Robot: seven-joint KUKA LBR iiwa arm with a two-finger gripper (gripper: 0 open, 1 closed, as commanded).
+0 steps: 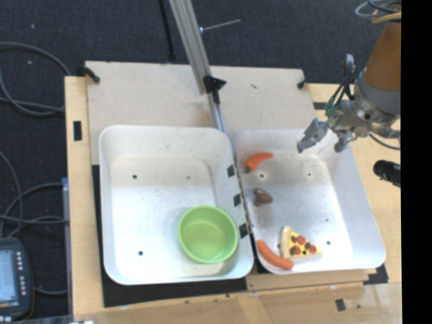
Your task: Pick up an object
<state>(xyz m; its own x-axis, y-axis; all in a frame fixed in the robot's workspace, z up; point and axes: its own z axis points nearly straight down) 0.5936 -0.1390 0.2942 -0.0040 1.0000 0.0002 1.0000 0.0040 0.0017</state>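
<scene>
My gripper (327,140) hangs over the back right corner of the right bin (351,208), its two fingers spread apart with nothing between them. In that bin lie an orange carrot (258,160) near the back left, a small brown lump (262,196) just below it, a pizza slice (297,243) at the front, and an orange sausage (275,255) beside the slice at the front left corner. All of these sit well to the left of and in front of the gripper.
A green bowl (208,233) stands at the front right of the left bin (135,181). A slanted metal pole (196,46) rises from the bench behind the wall between the bins. Cables hang by the arm at the right.
</scene>
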